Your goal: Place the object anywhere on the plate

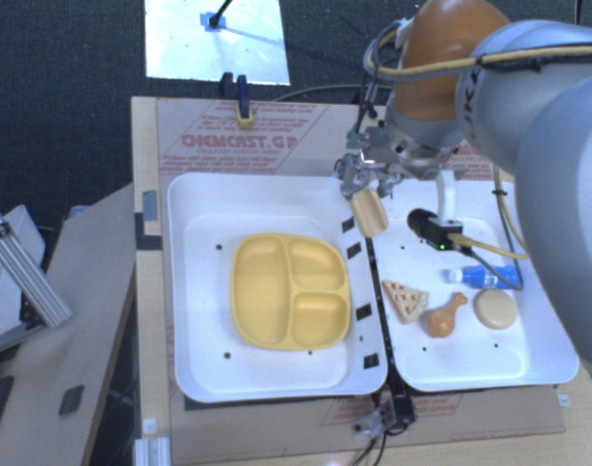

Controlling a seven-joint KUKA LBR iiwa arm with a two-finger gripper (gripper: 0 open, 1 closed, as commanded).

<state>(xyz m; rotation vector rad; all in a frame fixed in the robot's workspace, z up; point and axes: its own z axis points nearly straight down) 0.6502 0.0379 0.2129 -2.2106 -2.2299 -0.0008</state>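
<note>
Bread roll (369, 213) hangs just below the gripper (359, 181), beside the plate (290, 290).

A: Where's the gripper (359, 178)?
B: Over the seam between the bins, a tan bread roll (369, 212) hanging from it.
A: And the plate (291, 290)?
B: Yellow, in the left bin (204, 357). Pizza slice (406, 300), drumstick (444, 316) right.

Two white bins (277, 187), one yellow plate (289, 291), and perhaps five toy foods: bread roll (369, 212), pizza slice (406, 300), drumstick (444, 316), round bun (495, 310), blue tube (482, 278).
</note>
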